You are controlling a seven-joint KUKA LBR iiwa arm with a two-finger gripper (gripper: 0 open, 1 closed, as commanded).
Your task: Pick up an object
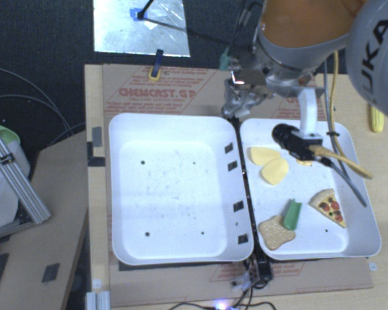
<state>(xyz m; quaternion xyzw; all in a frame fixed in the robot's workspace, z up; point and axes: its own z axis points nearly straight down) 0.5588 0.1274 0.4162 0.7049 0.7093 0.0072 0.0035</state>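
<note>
In the right bin [365, 236] lay five small toy foods. A pale yellow slice [264, 154] sat toward the far left, and a second yellow slice [275, 171] touched its near edge, both just beside the wall shared with the left bin [168, 192]. A green block [291, 215] lay nearer, its near end touching a tan toast-shaped piece [275, 232] that sat close to the near rim and the left wall. A pizza slice [328, 207], orange with red spots, lay apart from them, near the right wall. Bare floor was open between the yellow slices and the green block, and in the near right corner. The tool [240, 103] hung over the far rim where the two bins met, well apart from the foods; whether it was apart or together could not be told. A printed cardboard sheet [155, 92] lay under both bins.
</note>
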